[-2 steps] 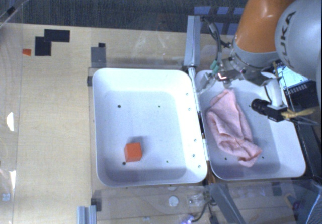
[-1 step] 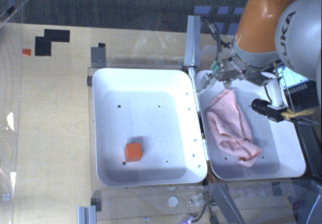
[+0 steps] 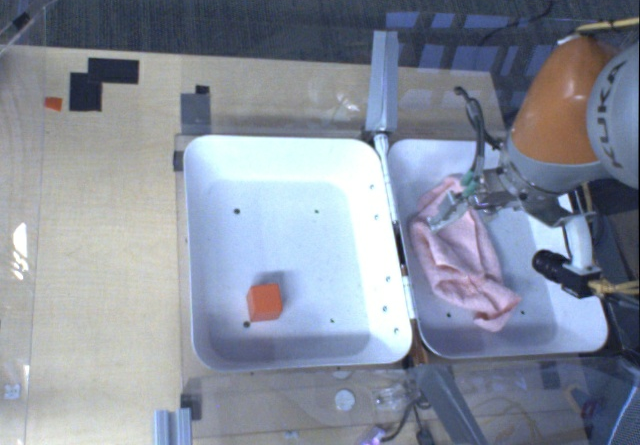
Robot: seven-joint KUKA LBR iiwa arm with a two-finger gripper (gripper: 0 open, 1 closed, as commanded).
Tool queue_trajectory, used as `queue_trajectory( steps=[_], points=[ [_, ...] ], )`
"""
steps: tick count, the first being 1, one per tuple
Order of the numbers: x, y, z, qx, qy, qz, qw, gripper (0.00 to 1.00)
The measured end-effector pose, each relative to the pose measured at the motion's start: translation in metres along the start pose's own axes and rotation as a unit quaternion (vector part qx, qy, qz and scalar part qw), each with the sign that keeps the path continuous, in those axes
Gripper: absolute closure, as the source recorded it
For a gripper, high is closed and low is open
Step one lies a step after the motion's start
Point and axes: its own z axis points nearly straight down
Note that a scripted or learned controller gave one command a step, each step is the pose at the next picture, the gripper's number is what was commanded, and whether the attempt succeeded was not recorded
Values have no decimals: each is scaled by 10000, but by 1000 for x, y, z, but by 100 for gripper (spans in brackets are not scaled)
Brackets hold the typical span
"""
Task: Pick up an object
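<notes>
Centrally, two white bins are set side by side on a wooden bench (image 3: 100, 263). Entering from the right, the arm (image 3: 575, 113) is lowered over the right bin (image 3: 560, 333), where a pink cloth (image 3: 460, 263) lies crumpled. The gripper (image 3: 462, 201) is seen pinching the cloth's upper edge. Lower in the left bin (image 3: 290, 173), an orange cube (image 3: 265, 302) rests.

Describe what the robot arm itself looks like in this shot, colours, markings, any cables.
The arm is grey with a large rounded orange band above the wrist and part of dark "KUKA" lettering on its casing. A thin black cable curves up beside it. The gripper is small, metallic and pale, and a black fitting sticks out lower down.
</notes>
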Motion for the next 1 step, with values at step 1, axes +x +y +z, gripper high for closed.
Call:
queue_trajectory(
  steps=[1],
  points=[
    [-67,-29,91,-43,-19,-703,9975,0]
  ],
)
